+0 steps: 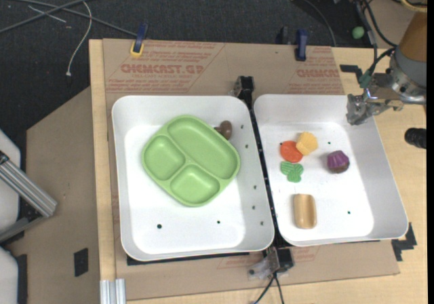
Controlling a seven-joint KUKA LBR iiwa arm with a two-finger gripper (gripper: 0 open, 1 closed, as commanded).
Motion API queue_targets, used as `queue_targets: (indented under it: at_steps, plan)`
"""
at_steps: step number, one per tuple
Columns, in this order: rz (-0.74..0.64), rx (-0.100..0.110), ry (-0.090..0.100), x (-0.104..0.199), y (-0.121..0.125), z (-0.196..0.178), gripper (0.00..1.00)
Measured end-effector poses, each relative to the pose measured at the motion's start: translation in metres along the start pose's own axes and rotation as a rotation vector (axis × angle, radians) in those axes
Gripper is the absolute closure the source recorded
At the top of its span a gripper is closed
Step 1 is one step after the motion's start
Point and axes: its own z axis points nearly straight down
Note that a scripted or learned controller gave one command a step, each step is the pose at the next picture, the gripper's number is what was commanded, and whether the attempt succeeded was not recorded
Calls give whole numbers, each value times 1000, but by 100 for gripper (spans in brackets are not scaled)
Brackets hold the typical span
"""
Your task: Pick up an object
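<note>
A: Where the grey arm comes in from the right, what do you see at its tip?

B: The fingers (357, 114) hang over the upper right corner of the right shallow white bin (386, 187), above its rim. They are small and blurred, so I cannot tell whether they stand wide or narrow, and nothing shows between them.

A: And the things it could pick?

B: All five lie in that right bin. A round orange-red plastic piece (291, 152) touches a yellow rounded piece (307, 142) just up and right of it. Just below them sits a small green leafy piece (293, 172). A dark purple lumpy piece (338, 161) lies apart to the right, nearest the fingers yet clear of them. A tan bread-like cylinder (304, 211) lies lower, lengthwise toward the near rim.

A: The left bin?

B: The left shallow white bin (135, 228) holds a light green three-compartment plastic plate (191, 160), turned at an angle. A small brown round object (225, 129) rests against the plate's upper right edge, outside the compartments.

A: Under it all?

B: A cardboard sheet with red print (169, 65) on the desk, held by two blue clamps (140, 38) at its far edge.
</note>
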Motion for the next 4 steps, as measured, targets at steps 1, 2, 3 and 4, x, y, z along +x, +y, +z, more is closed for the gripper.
queue_targets:
  at_steps: [1, 2, 3, 4]
  plan:
    - [-3, -12, -3, 0, 2, -7, 0]
    - [-2, -5, -1, -1, -8, 48, 0]
    - [-3, -5, 0, 7, -15, 97, 0]
    - [-2, -5, 0, 7, -15, 149, 0]
